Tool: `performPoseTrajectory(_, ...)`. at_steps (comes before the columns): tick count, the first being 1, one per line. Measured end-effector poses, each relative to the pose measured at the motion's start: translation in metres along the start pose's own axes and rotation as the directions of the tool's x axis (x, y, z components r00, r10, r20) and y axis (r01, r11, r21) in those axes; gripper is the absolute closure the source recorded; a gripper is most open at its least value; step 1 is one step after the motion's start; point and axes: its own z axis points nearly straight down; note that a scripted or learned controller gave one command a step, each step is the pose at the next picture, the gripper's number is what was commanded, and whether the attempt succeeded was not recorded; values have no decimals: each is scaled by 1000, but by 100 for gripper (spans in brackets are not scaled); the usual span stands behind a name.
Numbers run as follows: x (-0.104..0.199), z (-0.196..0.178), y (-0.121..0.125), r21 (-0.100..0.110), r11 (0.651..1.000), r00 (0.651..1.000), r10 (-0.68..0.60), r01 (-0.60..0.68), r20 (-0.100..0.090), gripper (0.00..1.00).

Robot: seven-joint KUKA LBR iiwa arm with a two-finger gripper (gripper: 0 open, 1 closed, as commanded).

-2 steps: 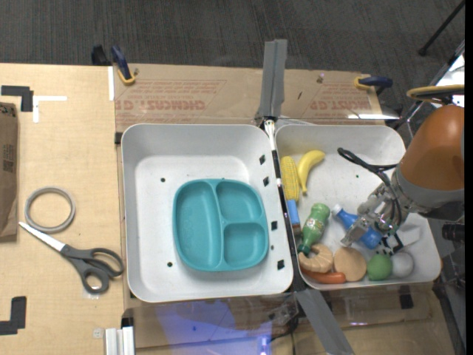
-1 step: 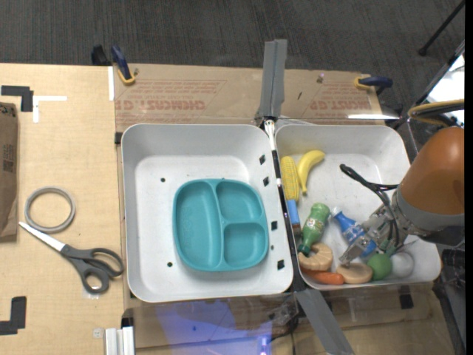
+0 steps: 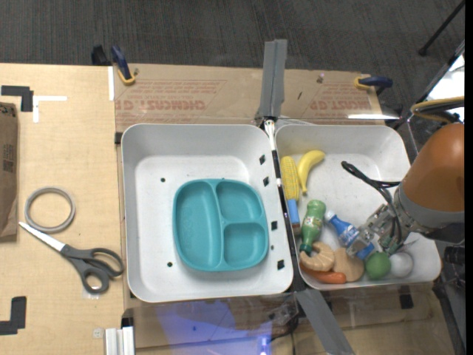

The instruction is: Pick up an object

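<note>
End effector (image 3: 378,231) low in right bin (image 3: 384,139), grip state unclear, green ball (image 3: 378,265) just below it

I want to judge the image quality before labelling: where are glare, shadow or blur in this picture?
Camera view: sharp overall; soft shadow along the inner walls of the left shallow white plastic bin; bluish-white glare at the bottom edge below it; the metal hand among the toys looks slightly smeared; the orange band of the arm appears soft.
</note>
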Motion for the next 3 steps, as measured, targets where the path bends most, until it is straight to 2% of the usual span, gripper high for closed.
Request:
performPoseTrajectory(1, 0, 0, 0, 0, 1000, 1000, 0, 0, 0, 0)
performPoseTrajectory(2, -1, -9, 1, -2, 1000, 1000, -2, 2, 3, 100)
performPoseTrajectory(3, 2, 5, 18, -3, 904, 904, 427, -427, 2, 100)
